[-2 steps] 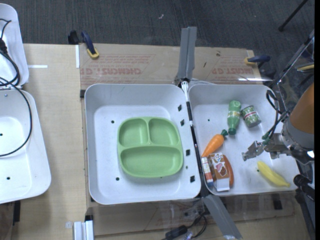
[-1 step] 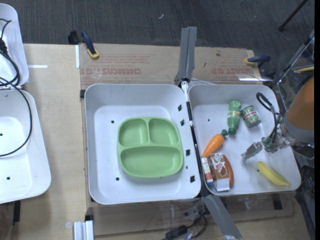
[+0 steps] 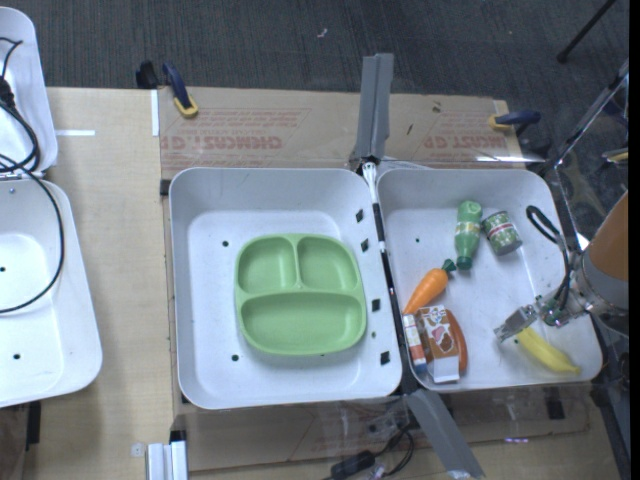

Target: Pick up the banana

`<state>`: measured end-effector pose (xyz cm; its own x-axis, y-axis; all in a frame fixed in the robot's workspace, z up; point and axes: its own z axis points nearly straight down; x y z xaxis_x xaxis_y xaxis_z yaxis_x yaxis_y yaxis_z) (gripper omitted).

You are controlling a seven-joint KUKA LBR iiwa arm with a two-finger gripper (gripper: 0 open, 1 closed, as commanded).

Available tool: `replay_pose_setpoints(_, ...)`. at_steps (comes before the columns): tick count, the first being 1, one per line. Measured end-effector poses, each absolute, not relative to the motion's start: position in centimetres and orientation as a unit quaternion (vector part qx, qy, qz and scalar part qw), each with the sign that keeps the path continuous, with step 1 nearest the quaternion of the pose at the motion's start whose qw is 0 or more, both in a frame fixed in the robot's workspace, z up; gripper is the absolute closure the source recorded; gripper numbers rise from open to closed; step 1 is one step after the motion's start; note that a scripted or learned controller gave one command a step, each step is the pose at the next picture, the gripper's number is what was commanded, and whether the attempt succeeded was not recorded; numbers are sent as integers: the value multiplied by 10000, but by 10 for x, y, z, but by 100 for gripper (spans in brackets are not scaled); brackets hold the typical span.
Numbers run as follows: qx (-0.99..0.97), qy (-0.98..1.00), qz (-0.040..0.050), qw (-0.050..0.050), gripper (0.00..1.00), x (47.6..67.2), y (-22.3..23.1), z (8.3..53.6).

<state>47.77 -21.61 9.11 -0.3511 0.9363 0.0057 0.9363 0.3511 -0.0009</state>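
Camera view: end effector (image 3: 522, 324) low in right bin (image 3: 480, 193), just beside banana (image 3: 546, 351); finger state cannot tell. Carrot (image 3: 427, 289) well apart.

Green plate (image 3: 300, 295), carrot (image 3: 428, 289), bottle (image 3: 467, 232), can (image 3: 501, 231).

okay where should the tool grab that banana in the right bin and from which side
Probably its middle, from above. The banana lies flat on the floor of the right bin, slanted near the front right corner, so the fingers should close across its narrow width. The tool is by its upper-left end.
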Motion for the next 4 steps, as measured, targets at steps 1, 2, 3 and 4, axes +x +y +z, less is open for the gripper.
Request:
replay_pose_setpoints(1,-5711,-8209,-12,14,100,478,-217,100)
replay_pose_setpoints(2,-5220,-8530,-1,-7,100,514,-209,192)
replay_pose_setpoints(3,-5274,-8496,0,-11,100,538,-222,92)
replay_pose_setpoints(4,-5260,-8505,-12,16,0,538,-219,91)
